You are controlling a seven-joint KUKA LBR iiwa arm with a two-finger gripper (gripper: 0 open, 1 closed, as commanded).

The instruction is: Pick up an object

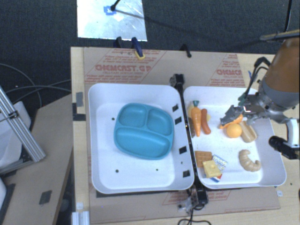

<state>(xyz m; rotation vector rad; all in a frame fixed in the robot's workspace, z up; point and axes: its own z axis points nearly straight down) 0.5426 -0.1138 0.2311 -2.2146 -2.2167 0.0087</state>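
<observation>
Robot arm (pixel 281 74) reaches from frame right over toy orange (pixel 233 131) in right bin (pixel 274 172); blue tray (pixel 143 130) fills left bin (pixel 101 139).

**Toy food in the right bin**

An orange ball (pixel 233 131) lies near the middle of the right bin (pixel 276 175), touching a tan bread roll (pixel 248 132) on its right. A carrot (pixel 195 120) and a sausage (pixel 205 120) lie side by side near the left wall. A croissant (pixel 249 160) lies lower right. A cracker (pixel 203 157) and a yellow cheese piece (pixel 212 168) lie at the front.
</observation>
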